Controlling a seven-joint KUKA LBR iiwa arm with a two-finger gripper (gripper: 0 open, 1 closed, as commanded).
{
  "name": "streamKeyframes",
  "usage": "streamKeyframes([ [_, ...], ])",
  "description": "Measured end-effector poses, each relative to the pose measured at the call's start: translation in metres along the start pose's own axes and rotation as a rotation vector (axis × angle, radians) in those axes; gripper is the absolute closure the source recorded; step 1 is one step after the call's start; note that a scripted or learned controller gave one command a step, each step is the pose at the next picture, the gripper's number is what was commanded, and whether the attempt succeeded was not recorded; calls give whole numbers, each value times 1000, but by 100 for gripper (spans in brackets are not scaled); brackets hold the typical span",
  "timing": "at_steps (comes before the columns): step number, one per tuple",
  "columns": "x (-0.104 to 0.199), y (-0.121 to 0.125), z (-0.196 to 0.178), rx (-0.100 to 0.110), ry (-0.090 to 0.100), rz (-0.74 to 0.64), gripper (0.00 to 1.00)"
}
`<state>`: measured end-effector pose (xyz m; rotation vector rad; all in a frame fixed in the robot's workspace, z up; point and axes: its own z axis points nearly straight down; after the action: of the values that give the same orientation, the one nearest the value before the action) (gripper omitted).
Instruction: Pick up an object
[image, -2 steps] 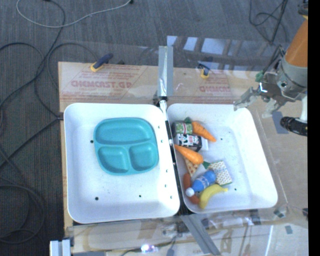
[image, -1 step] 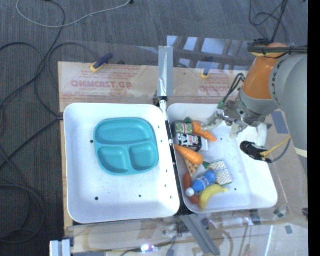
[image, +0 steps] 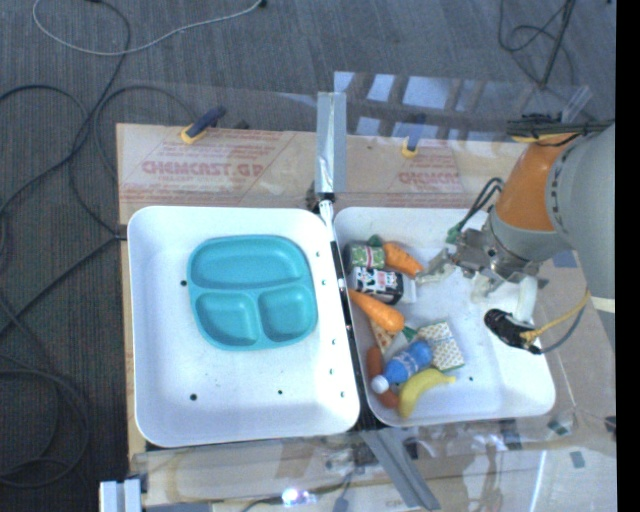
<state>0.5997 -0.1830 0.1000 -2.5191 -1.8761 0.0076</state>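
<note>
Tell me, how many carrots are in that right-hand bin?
2. One carrot lies near the bin's top left, beside a small carton. The other carrot lies below it, along the left wall. The pile could hide more.

floor: dark grey carpet | cables trailing (thin, black) | bench: pale board

the teal tray looks like smooth, slightly glossy plastic; both white bins seem matt plastic; the bench top is perhaps bare wood under clear film.
</note>
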Motion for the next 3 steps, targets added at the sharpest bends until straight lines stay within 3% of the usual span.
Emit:
streamKeyframes([
  [1, 34, 28, 12, -9, -2, -202, 0],
  [2, 39, 10, -37, -4, 2, -522, 0],
  [3, 36, 46, 13, -10, 2, -515, 0],
])
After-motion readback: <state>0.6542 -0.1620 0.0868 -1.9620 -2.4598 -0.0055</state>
